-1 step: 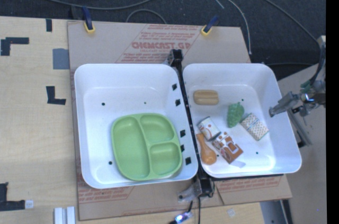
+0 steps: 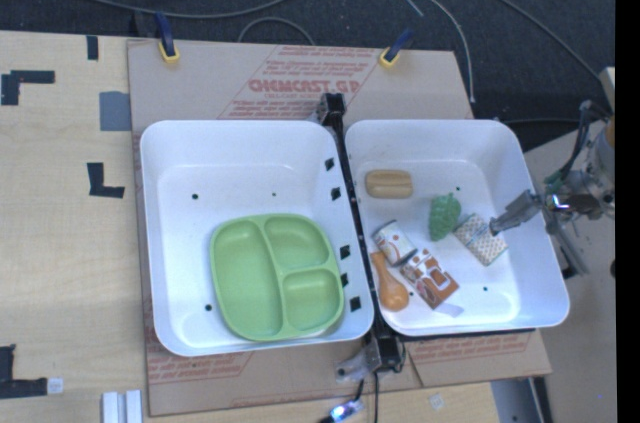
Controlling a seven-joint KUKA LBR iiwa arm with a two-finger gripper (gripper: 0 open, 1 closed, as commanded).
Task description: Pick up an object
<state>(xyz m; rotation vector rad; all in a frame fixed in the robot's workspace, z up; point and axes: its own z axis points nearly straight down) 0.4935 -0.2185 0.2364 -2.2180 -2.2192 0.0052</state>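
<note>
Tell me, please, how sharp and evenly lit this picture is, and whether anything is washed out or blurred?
Camera view: soft overall; the white bins are bright, nearly washed out on their rims; the end effector at the right bin's edge is smeared and dim; the green tray casts only a faint shadow.

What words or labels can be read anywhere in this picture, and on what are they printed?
"CHEMCAST GP" in red, on the brown board under the bins, above the left bin.
Smaller red print around it on the board: too blurred to read.
Red-and-white packet and small carton in the right bin: printed, but too small to read.
</note>
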